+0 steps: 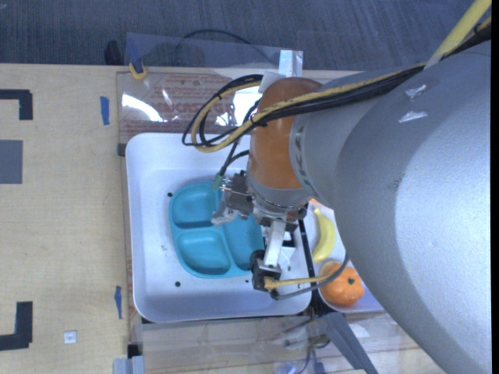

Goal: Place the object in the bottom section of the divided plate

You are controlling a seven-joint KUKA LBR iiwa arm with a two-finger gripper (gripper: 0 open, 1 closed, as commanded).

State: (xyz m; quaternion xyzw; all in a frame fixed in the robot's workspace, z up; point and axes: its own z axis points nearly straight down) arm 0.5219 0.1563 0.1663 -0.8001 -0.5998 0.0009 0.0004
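Robotics lab, test cell. Evidence: large grey industrial arm with orange band [277, 142] and looped black and yellow cabling, reaching over shallow white plastic bin [148, 209] set on pale plywood table [62, 232]. Black corner marks and blue tape strips on table surface. Grey carpet floor [234, 6] beyond. Toy-like props in bins: turquoise divided plate [203, 228], yellow banana [326, 236], orange fruit [343, 287].
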